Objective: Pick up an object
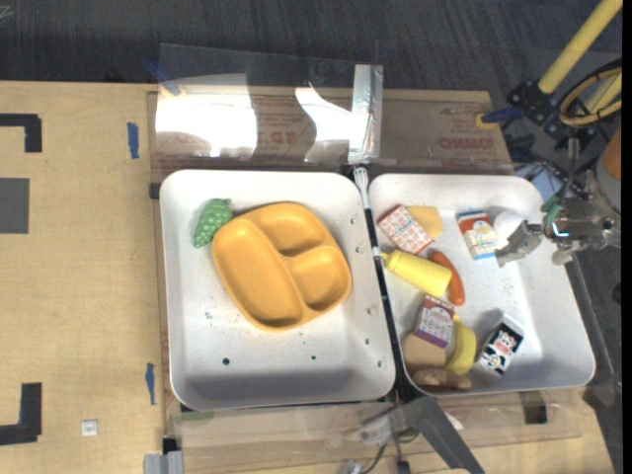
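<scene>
tool [538, 237] sits at the right bin's [578, 358] right edge, near the small carton [479, 235]; can't tell if it's released or clenched, nothing seen between it. risk: items are crowded, so a descent could nudge the mustard bottle [419, 271], banana [462, 349] or purple box [435, 319] and slip off. left bin [188, 363] has a yellow plate [282, 263] and grapes [209, 221], well apart.

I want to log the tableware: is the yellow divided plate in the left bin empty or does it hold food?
Empty. The yellow divided plate shows bare compartments; the green grapes lie beside its upper-left edge on the left bin.
</scene>
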You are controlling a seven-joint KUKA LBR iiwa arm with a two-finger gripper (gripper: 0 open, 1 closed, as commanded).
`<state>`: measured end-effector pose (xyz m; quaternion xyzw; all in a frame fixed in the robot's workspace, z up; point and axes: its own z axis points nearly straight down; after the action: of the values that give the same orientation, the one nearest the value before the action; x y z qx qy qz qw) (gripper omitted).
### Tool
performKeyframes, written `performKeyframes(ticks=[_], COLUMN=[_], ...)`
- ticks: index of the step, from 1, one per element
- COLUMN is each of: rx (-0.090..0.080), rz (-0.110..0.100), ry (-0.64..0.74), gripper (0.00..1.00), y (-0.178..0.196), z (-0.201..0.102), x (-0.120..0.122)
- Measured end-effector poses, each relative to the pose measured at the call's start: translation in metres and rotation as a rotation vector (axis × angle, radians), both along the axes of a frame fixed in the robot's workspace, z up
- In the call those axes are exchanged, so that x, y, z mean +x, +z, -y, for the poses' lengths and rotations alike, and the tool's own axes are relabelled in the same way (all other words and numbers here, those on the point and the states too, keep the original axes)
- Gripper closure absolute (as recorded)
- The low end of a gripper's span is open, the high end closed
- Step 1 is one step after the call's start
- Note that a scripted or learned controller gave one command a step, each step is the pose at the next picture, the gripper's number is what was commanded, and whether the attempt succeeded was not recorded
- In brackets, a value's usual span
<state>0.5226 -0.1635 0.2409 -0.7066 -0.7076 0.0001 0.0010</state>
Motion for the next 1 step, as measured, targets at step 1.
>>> performKeyframes(ticks=[1], rx=[0.001], rz=[-0.005], ry=[-0.254], gripper=[0.00], y=[-0.0643], z=[-0.0064], x=[0.0244])
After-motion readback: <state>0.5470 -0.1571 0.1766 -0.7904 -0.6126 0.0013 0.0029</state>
